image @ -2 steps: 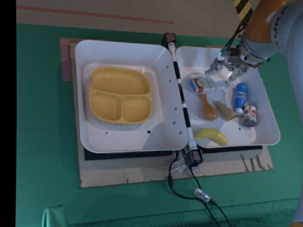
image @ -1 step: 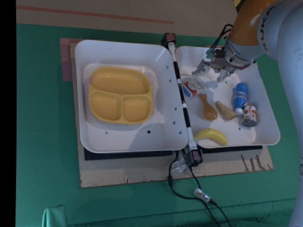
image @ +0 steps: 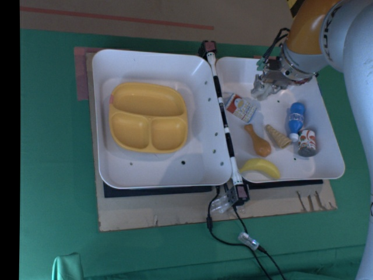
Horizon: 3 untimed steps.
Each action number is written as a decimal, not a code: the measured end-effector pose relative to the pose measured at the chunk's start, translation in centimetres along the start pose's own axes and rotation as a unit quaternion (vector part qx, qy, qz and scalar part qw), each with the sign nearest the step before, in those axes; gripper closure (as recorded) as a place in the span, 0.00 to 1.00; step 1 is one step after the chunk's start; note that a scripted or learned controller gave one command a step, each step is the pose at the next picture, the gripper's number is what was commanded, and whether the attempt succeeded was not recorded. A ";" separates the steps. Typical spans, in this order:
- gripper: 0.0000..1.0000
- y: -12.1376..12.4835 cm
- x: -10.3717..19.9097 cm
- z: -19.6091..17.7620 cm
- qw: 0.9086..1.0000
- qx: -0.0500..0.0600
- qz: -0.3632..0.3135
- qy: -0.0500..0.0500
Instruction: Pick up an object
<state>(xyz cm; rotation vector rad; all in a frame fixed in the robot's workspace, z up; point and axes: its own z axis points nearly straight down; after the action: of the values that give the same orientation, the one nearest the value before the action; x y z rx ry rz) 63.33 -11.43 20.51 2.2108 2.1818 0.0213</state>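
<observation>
Camera view. Left bin (image: 116,174): yellow tray (image: 148,116) at centre, wide bare margin on every side. Right bin (image: 329,156): carton (image: 240,106) by divider (image: 224,127); drumstick (image: 257,141), cone (image: 278,136), bottle (image: 295,119), can (image: 307,142) mid-bin, close-set; banana (image: 260,167) near front rim. Back strip and front right corner bare. Arm enters from right, orange band above wrist. Gripper (image: 262,90) over right bin's back half, just beyond carton; finger opening cannot be told; nothing seen held.
</observation>
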 end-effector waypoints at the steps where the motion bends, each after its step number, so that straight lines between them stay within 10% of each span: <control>1: 1.00 5.7 -4.7 -10.4 1.000 0.010 -0.003 0.004; 2: 1.00 6.6 -3.7 -0.3 1.000 0.015 -0.003 0.002; 3: 1.00 6.7 -3.3 1.1 1.000 0.021 -0.002 -0.001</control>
<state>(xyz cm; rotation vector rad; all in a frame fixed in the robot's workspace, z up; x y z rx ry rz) 70.00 -14.81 19.69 2.2271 2.2059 -0.0269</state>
